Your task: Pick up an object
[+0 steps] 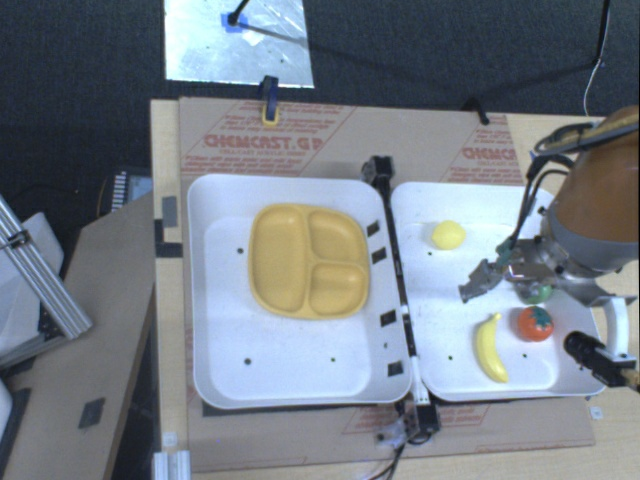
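The right bin (440, 378) holds a small yellow ball (448, 234) at its back left, a yellow banana (489, 348) near its front and a red tomato (535, 324) just right of the banana. A green object (540, 291) peeks out from under the gripper, mostly hidden by it. My gripper (505, 273) hangs low over the middle of this bin, above and slightly behind the tomato and right of the ball. The arm's bulky grey and orange wrist (600, 203) covers the bin's right side.
The left bin (215, 368) carries a yellow divided plate (308, 259) at its centre. A black clamp strip (392, 268) runs between the two bins. A black part (598, 358) juts in at the right bin's front right corner.
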`<control>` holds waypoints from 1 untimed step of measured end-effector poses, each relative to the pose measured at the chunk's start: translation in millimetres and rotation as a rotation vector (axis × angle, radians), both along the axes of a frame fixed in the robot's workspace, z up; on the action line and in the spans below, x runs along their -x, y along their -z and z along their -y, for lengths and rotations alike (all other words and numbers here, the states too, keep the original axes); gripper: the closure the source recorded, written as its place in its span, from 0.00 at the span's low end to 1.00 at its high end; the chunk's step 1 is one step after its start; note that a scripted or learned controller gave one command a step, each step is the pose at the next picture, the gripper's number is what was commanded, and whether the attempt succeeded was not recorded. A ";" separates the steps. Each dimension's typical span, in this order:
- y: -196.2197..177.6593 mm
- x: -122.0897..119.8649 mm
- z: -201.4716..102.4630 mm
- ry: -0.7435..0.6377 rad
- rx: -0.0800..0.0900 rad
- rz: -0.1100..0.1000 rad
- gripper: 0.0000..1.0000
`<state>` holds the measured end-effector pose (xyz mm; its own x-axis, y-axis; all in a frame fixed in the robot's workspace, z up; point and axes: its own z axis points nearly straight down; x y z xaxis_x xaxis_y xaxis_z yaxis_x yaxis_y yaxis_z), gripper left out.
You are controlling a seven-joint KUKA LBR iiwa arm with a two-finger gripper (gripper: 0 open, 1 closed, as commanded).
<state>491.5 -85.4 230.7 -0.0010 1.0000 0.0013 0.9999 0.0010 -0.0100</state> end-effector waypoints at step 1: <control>-5.2 -2.4 -0.1 -0.002 0.001 0.012 0.00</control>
<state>493.9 -85.3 235.9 -0.0033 1.0000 0.0000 1.0000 0.0033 0.0018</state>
